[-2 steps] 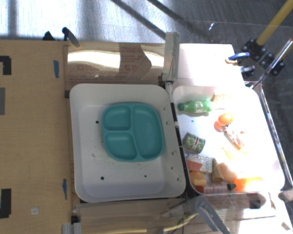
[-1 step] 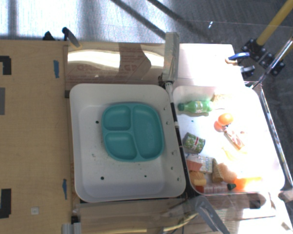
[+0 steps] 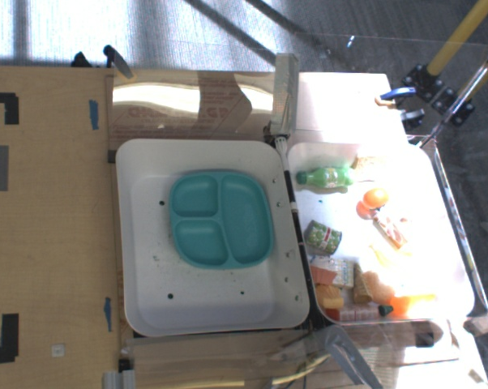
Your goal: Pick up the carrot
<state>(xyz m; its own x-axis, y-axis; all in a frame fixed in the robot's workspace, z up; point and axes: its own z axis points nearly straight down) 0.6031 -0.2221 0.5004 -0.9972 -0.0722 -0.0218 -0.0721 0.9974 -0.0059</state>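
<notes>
The carrot (image 3: pixel 408 303) lies in the right white bin (image 3: pixel 438 217), in its near right corner. It is orange with a small green top pointing left, and bright light washes out its right end. It rests close against the bin's front wall, just right of a brown lumpy item (image 3: pixel 372 285).
The right bin also holds a green bottle (image 3: pixel 325 177), an orange round fruit (image 3: pixel 374 200), a green can (image 3: pixel 323 237), a flat red-and-white piece (image 3: pixel 390 230) and small boxes (image 3: pixel 333 278). The left bin (image 3: pixel 139 217) holds a teal divided plate (image 3: pixel 222 218). A yellow pole with black clamps (image 3: pixel 438 87) stands at the top right.
</notes>
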